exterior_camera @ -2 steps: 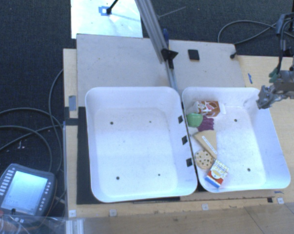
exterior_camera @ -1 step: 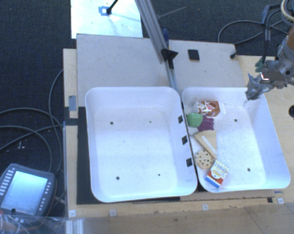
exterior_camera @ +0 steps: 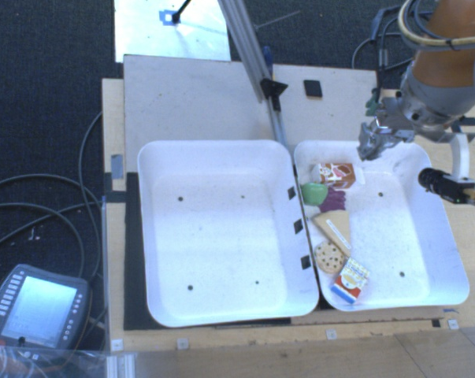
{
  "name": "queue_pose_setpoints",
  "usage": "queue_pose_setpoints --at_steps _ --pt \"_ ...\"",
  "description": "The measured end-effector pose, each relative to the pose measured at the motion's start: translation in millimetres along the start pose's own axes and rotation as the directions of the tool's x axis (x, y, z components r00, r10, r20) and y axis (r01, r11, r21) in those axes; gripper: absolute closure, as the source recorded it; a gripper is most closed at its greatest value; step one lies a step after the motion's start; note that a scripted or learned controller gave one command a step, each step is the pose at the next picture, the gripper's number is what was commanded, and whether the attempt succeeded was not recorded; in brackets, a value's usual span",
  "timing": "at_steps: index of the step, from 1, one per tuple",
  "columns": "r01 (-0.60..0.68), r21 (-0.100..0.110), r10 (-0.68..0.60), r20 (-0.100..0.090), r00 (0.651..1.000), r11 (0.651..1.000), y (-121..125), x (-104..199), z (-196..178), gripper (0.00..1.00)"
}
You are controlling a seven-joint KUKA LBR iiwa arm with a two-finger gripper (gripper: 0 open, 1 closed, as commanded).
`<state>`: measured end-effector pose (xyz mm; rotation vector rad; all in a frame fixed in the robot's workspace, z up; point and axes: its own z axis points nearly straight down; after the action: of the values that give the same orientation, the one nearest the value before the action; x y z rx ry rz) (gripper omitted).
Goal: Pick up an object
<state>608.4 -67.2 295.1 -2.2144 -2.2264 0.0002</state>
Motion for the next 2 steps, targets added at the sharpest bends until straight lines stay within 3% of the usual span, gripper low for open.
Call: queue_pose_setpoints --at_steps 1,2 --pt "-0.002 0.0 0.002 0.001 1.0 1.0 17 38 26 1.0" --pt "-0.003 -0.009 0.003 0.0 1.0 1.0 3 62 -53 1.0"
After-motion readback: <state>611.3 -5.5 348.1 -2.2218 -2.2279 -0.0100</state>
